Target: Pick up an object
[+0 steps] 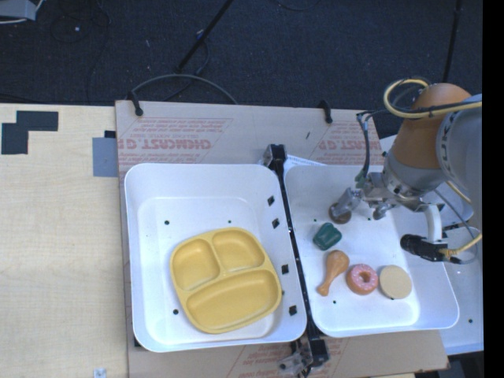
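Gripper (344, 209) tip blurred, finger state unclear; arm (441, 144) cut off right.

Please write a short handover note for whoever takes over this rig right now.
Gripper: low in the right bin, just above the green block; nothing seen held.
Right bin: green block, drumstick, pink donut and tan round cookie, all lying on the floor.
Left bin: yellow divided plate.
Done: nothing picked.
Left: grasp and lift one object.
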`<state>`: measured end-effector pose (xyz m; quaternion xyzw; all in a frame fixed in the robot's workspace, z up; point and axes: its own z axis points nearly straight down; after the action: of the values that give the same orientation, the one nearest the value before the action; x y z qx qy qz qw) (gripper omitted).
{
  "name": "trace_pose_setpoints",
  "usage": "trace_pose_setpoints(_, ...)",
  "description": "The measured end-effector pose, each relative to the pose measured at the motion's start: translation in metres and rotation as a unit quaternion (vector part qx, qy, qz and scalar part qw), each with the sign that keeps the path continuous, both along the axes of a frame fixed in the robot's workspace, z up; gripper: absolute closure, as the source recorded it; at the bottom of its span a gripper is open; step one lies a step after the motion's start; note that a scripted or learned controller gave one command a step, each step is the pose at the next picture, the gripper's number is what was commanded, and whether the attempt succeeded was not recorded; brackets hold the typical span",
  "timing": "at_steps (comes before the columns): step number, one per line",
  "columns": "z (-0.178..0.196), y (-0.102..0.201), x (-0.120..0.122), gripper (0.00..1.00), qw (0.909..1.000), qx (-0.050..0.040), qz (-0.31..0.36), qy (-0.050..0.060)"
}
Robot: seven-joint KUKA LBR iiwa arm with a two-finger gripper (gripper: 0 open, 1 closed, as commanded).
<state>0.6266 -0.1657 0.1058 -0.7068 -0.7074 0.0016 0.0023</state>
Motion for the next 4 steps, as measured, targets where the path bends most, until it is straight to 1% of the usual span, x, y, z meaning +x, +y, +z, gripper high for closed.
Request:
trace_pose_setpoints(1, 0.013, 0.000, 0.001, 1.00, 1.0000, -0.0001, 0.000, -0.002)
trace_pose_setpoints(2, 0.075, 0.003, 0.005, 1.00, 1.0000, -0.0008, 0.000, -0.004)
trace_pose_setpoints(3, 0.121, -0.004, 0.010, 1.00, 1.0000, -0.0011, 0.001, -0.004)
trace_pose_setpoints(4, 0.175, -0.005, 0.010, 1.00, 1.0000, -0.0011, 0.001, -0.005)
